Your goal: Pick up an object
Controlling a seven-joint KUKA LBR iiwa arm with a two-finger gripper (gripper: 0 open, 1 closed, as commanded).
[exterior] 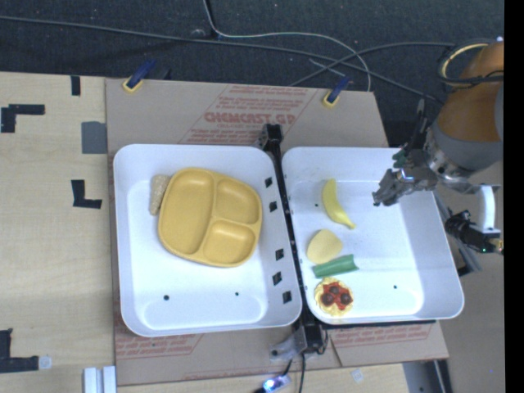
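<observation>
My arm comes in from the right, grey with its orange band, and my dark two-finger gripper (391, 188) hangs over the upper right part of the right-hand shallow white plastic bin (434, 301), up near its far right corner. Whether that hand is spread or pressed together I cannot tell (it is a small dark shape at this slant), and I see nothing caught in it. The things I might pick up all lie to the left of my gripper, in the left half of this same bin. Nearest is the curved yellow plastic banana (335, 204), lying lengthwise on the bin floor, apart from my hand. Below it sits a pale yellow rounded toy piece (324, 243), and just beneath that, touching or nearly touching it, a flat green strip like a toy bean pod (336, 264). Lower again, close to the bin's near edge, is a small round yellow toy with red and dark toppings, like a little pizza (334, 296). The left-hand shallow white bin (135, 301) holds a yellow plastic divided plate with three compartments (210, 216), set at a tilt in the upper middle, and a tan, rough-looking slice like toy bread (157, 193) pokes out from under the plate's left edge. Both bins rest on a brown cardboard sheet (246, 113) printed with red lettering.
</observation>
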